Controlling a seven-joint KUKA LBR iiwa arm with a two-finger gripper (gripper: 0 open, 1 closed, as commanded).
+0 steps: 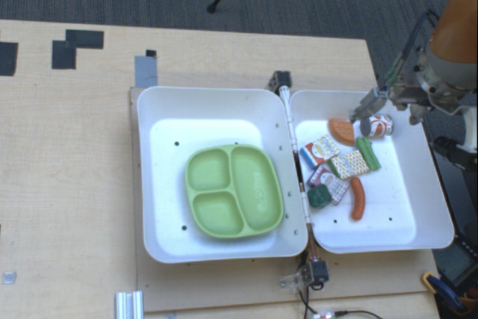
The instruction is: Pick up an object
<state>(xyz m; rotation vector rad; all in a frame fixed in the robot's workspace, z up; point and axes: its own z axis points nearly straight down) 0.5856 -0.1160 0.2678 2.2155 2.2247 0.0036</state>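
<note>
1. The gripper (369, 114) was seen hanging over the right bin's (429, 231) upper part, reached in from the right under the orange-banded arm (455, 26).
2. Whether anything was clenched could not be told; the tip was too dark and small to read.
3. A small can (379, 126) was spotted just beside the tip, with an orange piece (342, 131) near it on the left.
4. Further down, a heap was noted: a green pickle (367, 154), a speckled box (349, 163), small cartons (323, 150), a dark green lump (320, 196) and a red sausage (358, 199).
5. In the left bin (153, 183), well apart, a green divided plate (234, 191) was seen lying flat.
</note>
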